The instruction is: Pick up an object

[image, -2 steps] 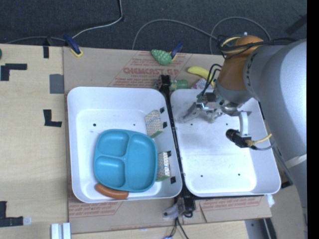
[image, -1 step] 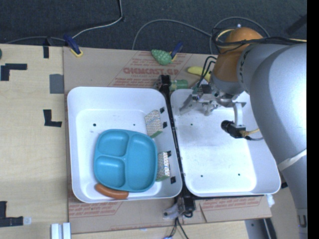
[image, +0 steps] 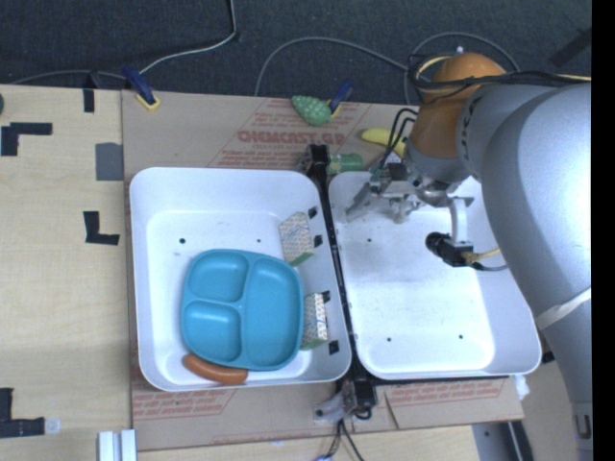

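The likeliest things to pick lie in the left bin (image: pixel 154 257): a blue divided plate (image: pixel 240 308) sits in its lower middle, an orange sausage-shaped toy (image: pixel 215 370) lies along the plate's lower edge touching or nearly touching it, and two small patterned sponge-like pads stand against the bin's right wall, one (image: pixel 296 234) just above the plate's upper right corner and one (image: pixel 315 319) wedged between the plate and the wall. The right bin (image: pixel 432 344) shows bare white floor where it can be seen. The end effector (image: pixel 392 200) hangs over the upper left part of that right bin, close to the divider between the bins, with nothing between its fingers; whether they stand wide or narrow I cannot tell, as the wrist and cabling crowd them. To do this step well, I judge the arm should cross the divider into the left bin and choose a target with free sides: the upper pad or the sausage toy looks easier than the plate, which is broad and flat and offers little to pinch. The fingers should straddle the short axis of the chosen piece, descend squarely, and stay clear of the bin wall and the plate rim, since either could deflect a finger
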Robot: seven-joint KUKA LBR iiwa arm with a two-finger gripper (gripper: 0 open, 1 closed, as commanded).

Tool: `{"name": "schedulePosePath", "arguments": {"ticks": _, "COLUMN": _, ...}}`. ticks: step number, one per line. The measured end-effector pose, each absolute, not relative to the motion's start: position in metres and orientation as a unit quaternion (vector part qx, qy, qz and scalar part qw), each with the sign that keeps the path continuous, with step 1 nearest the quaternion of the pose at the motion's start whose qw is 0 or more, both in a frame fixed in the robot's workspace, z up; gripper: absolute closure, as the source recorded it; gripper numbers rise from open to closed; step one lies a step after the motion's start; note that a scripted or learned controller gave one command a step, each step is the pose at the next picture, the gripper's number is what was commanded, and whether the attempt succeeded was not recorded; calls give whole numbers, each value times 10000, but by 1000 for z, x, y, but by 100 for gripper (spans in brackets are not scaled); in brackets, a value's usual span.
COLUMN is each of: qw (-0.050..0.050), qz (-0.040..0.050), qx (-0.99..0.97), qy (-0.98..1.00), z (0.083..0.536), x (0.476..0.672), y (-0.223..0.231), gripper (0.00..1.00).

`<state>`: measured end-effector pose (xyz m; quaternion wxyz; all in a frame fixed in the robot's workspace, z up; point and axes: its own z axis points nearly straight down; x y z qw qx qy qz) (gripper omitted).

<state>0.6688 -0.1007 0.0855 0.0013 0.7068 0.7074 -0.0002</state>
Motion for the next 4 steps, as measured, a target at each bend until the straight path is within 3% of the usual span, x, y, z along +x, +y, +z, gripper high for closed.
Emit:
{"name": "schedulePosePath", "arguments": {"ticks": 1, "qw": 16, "qz": -6, "qx": 7065, "qy": 7078, "z": 96, "x": 669, "y": -101, "gripper": 100}}
{"name": "schedulePosePath", "arguments": {"ticks": 2, "qw": -4, "qz": 2, "qx": 7063, "qy": 7079, "z": 185, "x": 604, "y": -53, "gripper": 100}}
{"name": "schedulePosePath", "arguments": {"ticks": 3, "qw": -11, "qz": -2, "qx": 7061, "qy": 7081, "z": 184, "x": 596, "y": 9, "gripper": 100}}
{"name": "schedulePosePath", "arguments": {"ticks": 4, "qw": -10, "qz": -4, "qx": 7064, "qy": 7078, "z": 184, "x": 596, "y": 9, "gripper": 0}}
